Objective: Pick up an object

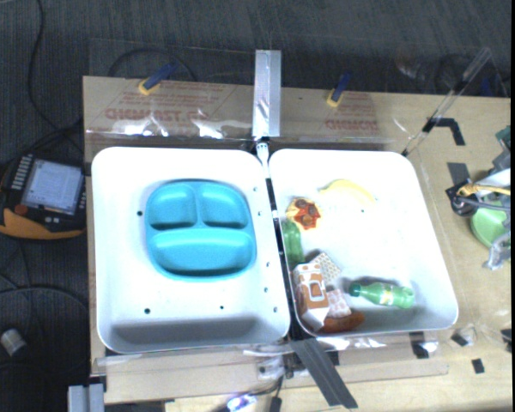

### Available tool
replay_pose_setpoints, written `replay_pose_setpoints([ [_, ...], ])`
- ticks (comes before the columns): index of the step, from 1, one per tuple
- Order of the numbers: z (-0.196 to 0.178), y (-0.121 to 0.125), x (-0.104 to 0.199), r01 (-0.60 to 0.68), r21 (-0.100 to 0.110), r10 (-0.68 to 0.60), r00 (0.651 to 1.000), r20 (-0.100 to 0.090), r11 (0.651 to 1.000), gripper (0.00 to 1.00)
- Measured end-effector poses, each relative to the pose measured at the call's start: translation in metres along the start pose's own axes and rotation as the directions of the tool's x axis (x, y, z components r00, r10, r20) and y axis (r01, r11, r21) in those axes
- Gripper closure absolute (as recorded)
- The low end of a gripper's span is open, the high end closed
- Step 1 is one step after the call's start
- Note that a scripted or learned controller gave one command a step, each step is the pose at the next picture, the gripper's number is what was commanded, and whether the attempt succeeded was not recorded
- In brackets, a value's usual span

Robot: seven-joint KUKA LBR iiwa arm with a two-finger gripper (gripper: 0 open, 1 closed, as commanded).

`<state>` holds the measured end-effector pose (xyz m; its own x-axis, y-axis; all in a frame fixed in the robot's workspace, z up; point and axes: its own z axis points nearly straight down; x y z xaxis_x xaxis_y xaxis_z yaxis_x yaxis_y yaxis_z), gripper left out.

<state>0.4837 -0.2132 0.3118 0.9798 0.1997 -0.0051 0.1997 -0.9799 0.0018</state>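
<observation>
The right bin [429, 256] holds several small objects along its left and front sides. A pale yellow banana-shaped piece [348, 191] lies near the back. A red and orange item [305, 213] sits beside the divider, with a green item [292, 243] just in front of it. A brown and white carton [313, 292] lies at the front left. A green bottle [382, 294] lies on its side to the carton's right. A dark brown piece [342, 322] rests against the front wall. The left bin [120, 316] holds a blue divided plate [202, 230].
A silver bar [267, 93] stands upright behind the seam between the bins. Two clamps [154, 80] hold a clear sheet at the back. A handheld device [43, 191] lies on the floor at left. A green object with cables [489, 217] sits on the bench at the right edge.
</observation>
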Motion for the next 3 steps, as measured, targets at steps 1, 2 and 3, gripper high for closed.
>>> replay_pose_setpoints([
  [1,0.02,0.011,-0.003,0.201,0.002,-0.201,0.98,0.001,0.98,0.0],
  [2,0.151,-0.009,0.001,0.082,0.006,-0.082,0.997,0.001,0.997,0.0],
  [3,0.172,-0.013,0.001,-0.001,0.005,0.001,1.0,0.002,1.0,0.0],
])
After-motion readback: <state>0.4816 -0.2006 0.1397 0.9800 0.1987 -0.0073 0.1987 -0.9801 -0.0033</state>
